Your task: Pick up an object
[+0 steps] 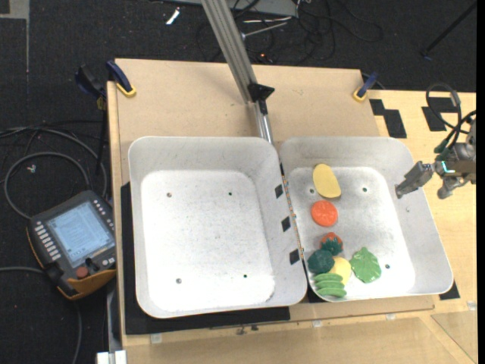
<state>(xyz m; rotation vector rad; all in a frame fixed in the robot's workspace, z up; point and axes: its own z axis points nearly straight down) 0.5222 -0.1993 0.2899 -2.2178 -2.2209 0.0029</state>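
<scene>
Grey hand (pixel 429 180) over right bin (pixel 424 226)

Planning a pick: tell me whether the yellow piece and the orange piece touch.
Apart. The camera view shows bare bin floor between the yellow piece and the orange piece.

The grey robot arm is cut off by the right edge of the picture, so just its small two-finger gripper (pixel 432 179) pokes in at the middle right. In the lower part of the right white bin (pixel 424 226), a little red and green toy (pixel 331 242) is partly hidden by the dark green bumpy toy (pixel 320 261) beside it. The long grey metal pole (pixel 227 36) is cut off at the top edge.
</scene>
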